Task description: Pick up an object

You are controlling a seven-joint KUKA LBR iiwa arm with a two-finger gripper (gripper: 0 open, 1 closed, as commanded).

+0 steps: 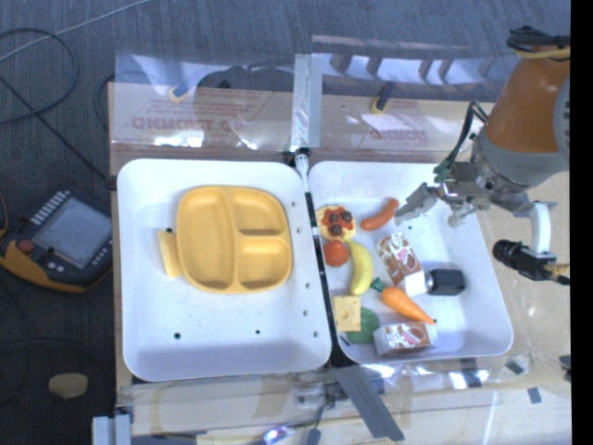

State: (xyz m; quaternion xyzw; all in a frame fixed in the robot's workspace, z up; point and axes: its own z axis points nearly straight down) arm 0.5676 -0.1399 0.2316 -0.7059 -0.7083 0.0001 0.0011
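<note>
Milk carton (404,338) lies well below our jaws (433,201), which gape wide and empty; sausage (379,214) sits just beside them, so we centre over it, then descend.

Small plastic toy foods clustered in the right white bin (482,276), orange carrot (406,304) lying beside yellow banana (360,267), red sausage (379,214) farther back

I'm seeing my arm (528,109) reaching in from the right, orange band uppermost, wrist angling down-left, the gripper (435,204) hanging with fingers (413,203) spreading apart, holding nothing.
</note>
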